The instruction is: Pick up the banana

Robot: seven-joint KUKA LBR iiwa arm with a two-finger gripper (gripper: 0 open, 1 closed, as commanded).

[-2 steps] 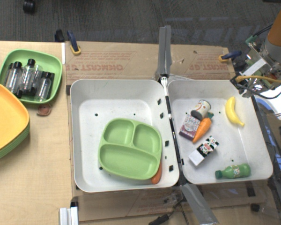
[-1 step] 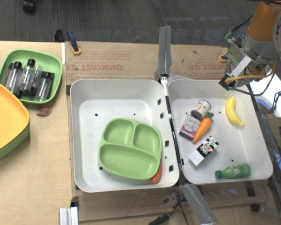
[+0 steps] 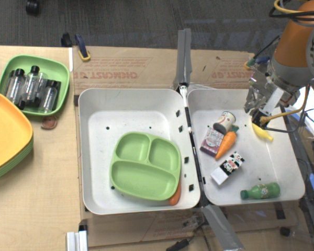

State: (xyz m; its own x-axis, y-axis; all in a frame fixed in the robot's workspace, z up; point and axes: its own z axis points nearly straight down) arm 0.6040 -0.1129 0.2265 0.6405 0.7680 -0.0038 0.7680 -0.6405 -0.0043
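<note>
Yellow banana (image 3: 262, 132) lies against the right bin (image 3: 282, 187) wall under the hand (image 3: 257, 115), finger state unreadable; wall contact may deflect the grasp

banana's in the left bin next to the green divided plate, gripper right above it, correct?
Not quite: the banana lies in the right bin, near its far right side, not the left one. The green divided plate sits in the left bin. The gripper is indeed right above the banana. The camera view shows this.
</note>
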